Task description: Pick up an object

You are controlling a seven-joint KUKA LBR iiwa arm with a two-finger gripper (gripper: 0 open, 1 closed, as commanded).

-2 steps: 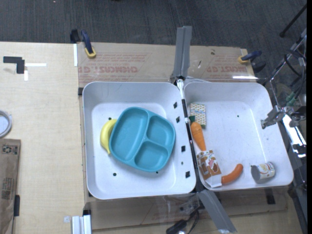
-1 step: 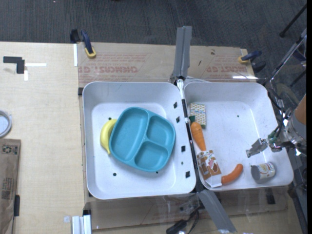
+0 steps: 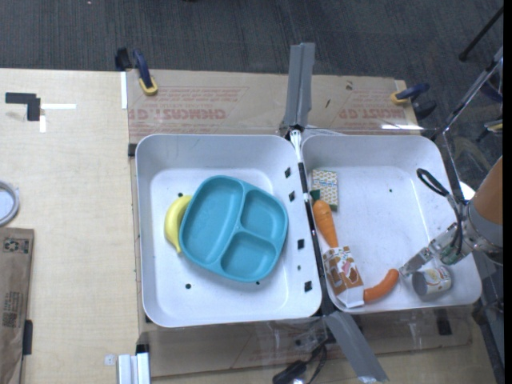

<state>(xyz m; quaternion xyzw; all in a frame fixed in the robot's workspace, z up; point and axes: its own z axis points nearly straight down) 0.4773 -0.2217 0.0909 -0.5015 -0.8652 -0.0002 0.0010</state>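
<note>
Two shallow white bins sit side by side on the bench. The left bin (image 3: 148, 214) holds a blue divided plate (image 3: 234, 229) with three compartments, and a yellow banana (image 3: 174, 222) lies tucked against the plate's left edge, partly under its rim. In the right bin (image 3: 376, 150), a small green-and-white packet (image 3: 325, 189) lies near the left wall, with an orange carrot (image 3: 325, 222) just on its near side. Nearer still, a red-and-white snack packet (image 3: 344, 273) rests in the near-left corner, and an orange sausage-shaped piece (image 3: 382, 286) lies just to its right, one end touching or almost touching it (the gap is too small to judge). The gripper (image 3: 424, 261) reaches in from the right, low over the near-right part of this bin, just beside a small silver can (image 3: 433, 282) lying there. Whether the gripper is wide, narrow or gripping anything cannot be told from this angle.
</note>
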